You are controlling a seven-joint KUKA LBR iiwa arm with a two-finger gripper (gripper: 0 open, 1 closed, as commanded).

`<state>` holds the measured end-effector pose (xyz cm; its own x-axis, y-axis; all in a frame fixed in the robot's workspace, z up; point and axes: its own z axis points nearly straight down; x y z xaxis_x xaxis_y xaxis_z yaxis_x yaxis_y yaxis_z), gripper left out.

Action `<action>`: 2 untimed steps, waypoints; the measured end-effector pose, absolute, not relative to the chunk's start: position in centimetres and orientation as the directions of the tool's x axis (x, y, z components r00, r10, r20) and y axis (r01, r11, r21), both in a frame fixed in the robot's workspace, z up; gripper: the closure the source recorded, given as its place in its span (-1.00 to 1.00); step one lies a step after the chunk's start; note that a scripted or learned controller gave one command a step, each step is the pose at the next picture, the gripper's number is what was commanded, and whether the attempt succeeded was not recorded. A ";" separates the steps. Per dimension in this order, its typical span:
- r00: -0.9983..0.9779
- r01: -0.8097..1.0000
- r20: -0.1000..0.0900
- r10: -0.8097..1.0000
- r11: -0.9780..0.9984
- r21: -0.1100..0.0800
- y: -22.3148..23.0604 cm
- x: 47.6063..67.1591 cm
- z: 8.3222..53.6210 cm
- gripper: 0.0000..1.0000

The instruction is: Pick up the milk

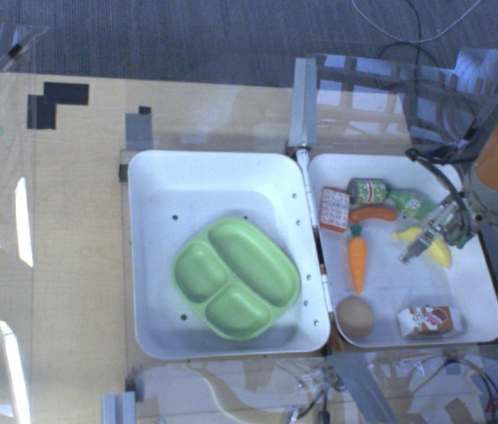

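The milk (427,321) is a small white and brown carton lying on its side in the front right corner of the right bin (487,312). My gripper (418,246) hangs over the middle right of that bin, just above a yellow banana (441,253). It points down and to the left. The carton lies apart from it, well to the front, and nothing touches the carton.
The right bin also holds a red and white box (334,208), a green bottle (378,191), a sausage (373,214), a carrot (358,261) and a brown round item (355,316). The left bin (156,237) holds a green divided plate (236,277).
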<state>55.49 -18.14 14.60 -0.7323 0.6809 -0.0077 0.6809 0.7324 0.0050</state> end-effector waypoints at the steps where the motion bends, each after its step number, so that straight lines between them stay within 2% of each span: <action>1: -0.727 0.687 -0.008 0.687 0.727 0.005 -16.1 57.9 17.7 -1.00; 2: -0.839 0.545 -0.006 0.545 0.839 0.002 -20.6 50.8 17.5 -1.00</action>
<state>50.75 -20.60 17.50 -0.8386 0.5447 -0.0065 0.5447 0.8386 0.0022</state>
